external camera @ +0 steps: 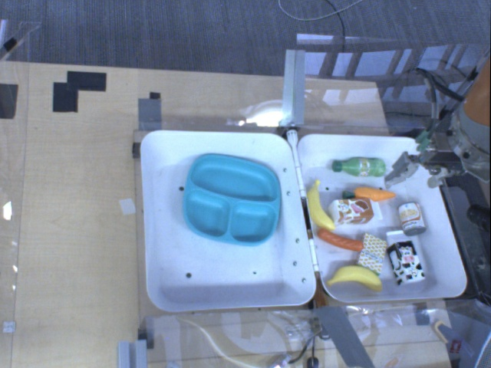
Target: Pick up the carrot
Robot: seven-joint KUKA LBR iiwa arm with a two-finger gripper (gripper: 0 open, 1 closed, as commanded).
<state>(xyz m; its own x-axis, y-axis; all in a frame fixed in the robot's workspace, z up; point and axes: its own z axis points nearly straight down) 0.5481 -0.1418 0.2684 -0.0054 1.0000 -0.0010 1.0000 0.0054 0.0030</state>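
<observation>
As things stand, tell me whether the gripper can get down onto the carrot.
Probably yes. The gripper sits just right of the carrot, with bare bin floor between them. The snack box lies close below the carrot, and the green bottle above leaves a gap.

A pale wooden worktop fills most of the scene, with dark grey carpeted floor beyond its far edge. Black tape shapes sit near the worktop's far left corner. A thin black cable loops across the carpet. A grey metal post stands at the far edge, with a bright glare beside it.
</observation>
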